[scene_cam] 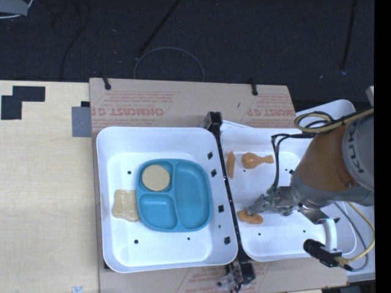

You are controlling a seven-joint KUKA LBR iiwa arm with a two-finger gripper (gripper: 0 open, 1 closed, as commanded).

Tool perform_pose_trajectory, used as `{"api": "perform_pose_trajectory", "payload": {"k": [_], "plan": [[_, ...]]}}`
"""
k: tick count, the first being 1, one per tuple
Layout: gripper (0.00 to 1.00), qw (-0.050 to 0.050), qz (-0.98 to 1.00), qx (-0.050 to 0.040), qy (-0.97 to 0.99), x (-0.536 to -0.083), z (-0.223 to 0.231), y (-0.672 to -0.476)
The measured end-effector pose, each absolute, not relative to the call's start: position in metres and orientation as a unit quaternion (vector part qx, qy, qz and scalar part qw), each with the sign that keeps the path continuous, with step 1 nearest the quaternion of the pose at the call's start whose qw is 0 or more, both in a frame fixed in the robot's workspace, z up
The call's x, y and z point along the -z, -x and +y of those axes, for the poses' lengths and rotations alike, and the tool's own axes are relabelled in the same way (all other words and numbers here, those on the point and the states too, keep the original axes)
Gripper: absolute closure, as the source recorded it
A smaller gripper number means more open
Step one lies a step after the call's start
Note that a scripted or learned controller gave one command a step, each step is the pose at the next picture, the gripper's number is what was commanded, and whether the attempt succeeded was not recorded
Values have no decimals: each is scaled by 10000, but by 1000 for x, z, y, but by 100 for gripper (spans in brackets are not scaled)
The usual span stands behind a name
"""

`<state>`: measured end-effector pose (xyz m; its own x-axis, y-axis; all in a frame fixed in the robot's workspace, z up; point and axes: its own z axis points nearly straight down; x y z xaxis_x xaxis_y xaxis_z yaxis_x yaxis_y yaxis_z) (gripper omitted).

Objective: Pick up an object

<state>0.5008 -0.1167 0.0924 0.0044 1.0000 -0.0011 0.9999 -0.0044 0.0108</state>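
Red print ran along the cardboard sheet under the bins, in the upper middle of the frame; upside down, it seemed to read "CHEMCRST, C.P.", uncertainly. Its repeats to the right and along the bottom edge were illegible

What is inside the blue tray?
The blue tray has three sections. A round tan cookie-like piece sits in its upper-left section. The other two sections show bare blue plastic. Whatever lies under the round piece or the tray is covered.
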Motion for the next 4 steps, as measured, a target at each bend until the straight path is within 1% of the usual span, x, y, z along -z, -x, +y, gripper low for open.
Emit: {"api": "perform_pose_trajectory", "payload": {"k": [1,2,3,4], "plan": [[100,30,7033,-36,-7109,-102,-117,-501],[100,6,7075,-7,-7067,-163,-111,-500],[100,5,7073,-6,-7069,-205,-112,-500],[100,7,7075,-7,-7068,-252,-105,-506]]}}
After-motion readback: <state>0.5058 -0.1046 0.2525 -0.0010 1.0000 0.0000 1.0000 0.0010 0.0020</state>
